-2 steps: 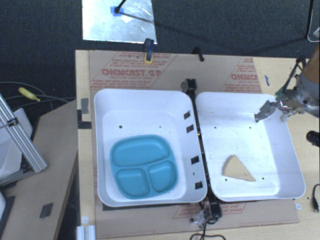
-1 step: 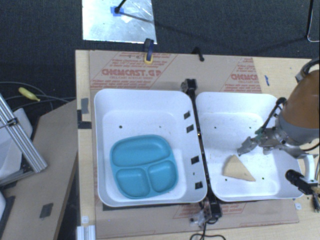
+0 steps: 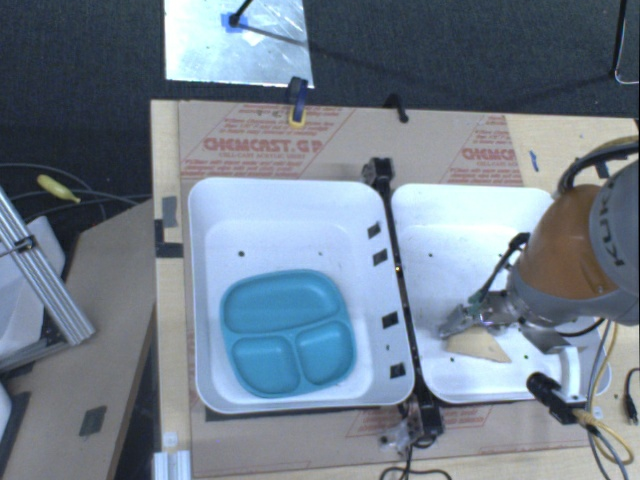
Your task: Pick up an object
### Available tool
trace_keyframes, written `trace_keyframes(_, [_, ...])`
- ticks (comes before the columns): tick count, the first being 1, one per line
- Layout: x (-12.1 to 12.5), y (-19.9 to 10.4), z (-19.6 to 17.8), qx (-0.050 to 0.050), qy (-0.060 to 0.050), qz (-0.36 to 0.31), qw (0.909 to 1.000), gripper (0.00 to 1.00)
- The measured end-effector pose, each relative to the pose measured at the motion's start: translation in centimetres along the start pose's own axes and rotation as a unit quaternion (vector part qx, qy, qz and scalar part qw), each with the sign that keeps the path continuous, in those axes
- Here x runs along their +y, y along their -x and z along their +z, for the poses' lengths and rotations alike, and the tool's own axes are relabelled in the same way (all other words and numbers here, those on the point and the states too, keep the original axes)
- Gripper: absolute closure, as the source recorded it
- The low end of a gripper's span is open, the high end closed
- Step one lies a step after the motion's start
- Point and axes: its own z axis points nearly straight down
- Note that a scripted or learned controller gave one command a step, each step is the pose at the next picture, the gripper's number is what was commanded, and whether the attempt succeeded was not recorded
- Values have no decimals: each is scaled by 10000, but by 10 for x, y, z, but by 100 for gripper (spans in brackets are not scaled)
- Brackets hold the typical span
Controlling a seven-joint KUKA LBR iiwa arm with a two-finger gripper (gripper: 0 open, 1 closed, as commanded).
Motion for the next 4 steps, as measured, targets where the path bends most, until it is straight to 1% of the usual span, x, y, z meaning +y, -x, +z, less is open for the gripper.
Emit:
trace_keyframes(1, [16, -35, -1, 6, 6, -16, 10000, 0])
trace_keyframes(2, [16, -32, -12, -5, 15, 6, 10000, 100])
trace_keyframes(3, [40, -136, -107, 28, 51, -60, 10000, 100])
trace_keyframes(4, [-6, -122, -109, 1, -12, 19, 10000, 100])
